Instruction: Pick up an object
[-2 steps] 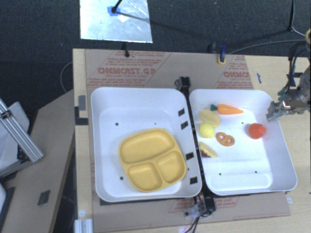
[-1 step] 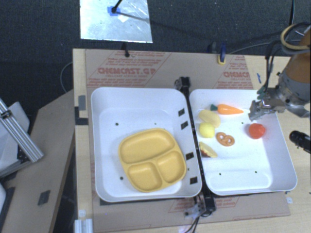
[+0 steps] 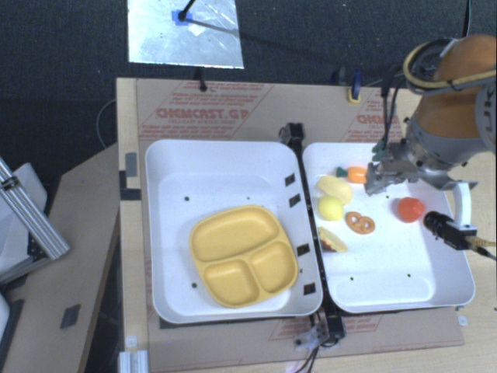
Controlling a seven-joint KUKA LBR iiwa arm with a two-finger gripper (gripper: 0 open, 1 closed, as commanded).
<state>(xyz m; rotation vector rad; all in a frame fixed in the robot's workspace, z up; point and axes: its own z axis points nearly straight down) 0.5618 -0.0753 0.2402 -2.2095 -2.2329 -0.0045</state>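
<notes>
Orange carrot piece lies in the right bin just left of my hand, whose grip I cannot tell, and crowding yellow fruit could, I judge, deflect my grasp.

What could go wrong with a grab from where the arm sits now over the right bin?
The gripper sits right beside the small orange piece and the pale yellow piece, so a descent could nudge one instead of catching it. The yellow ball, pretzel and wedge lie close together; fingers may strike a neighbour. The red ball could roll away if touched.
</notes>
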